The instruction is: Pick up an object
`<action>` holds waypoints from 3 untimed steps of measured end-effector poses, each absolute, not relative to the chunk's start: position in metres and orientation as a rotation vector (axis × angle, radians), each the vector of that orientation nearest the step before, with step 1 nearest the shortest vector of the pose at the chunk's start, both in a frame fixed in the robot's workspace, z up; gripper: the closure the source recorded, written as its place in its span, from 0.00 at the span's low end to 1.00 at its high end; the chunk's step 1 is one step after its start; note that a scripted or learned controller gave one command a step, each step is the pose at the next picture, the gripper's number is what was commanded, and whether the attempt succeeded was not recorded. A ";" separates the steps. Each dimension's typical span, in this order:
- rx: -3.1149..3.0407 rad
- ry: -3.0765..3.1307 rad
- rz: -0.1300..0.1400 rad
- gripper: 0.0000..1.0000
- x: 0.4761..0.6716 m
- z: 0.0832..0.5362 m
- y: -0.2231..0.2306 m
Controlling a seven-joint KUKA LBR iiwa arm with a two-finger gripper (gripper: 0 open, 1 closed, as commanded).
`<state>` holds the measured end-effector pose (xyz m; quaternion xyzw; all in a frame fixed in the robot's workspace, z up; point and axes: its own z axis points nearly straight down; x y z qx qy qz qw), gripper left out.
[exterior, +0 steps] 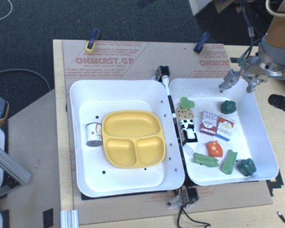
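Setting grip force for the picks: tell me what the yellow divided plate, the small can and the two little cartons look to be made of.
Yellow divided plate: probably moulded plastic, smooth with a soft sheen, uniform colour and rounded compartment ridges.
Small can: looks like metal, or a toy copy; grey shiny end, printed label around it.
Two little cartons: seemingly printed cardboard, or plastic play food; flat faces, sharp edges, matt red-and-white print.
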<state>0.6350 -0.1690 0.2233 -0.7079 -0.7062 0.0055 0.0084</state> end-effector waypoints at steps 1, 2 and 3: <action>-2.216 -2.218 0.006 0.00 0.637 0.231 -0.168; -2.214 -2.214 0.011 0.00 0.638 0.181 -0.175; -2.212 -2.214 0.011 0.00 0.630 0.131 -0.173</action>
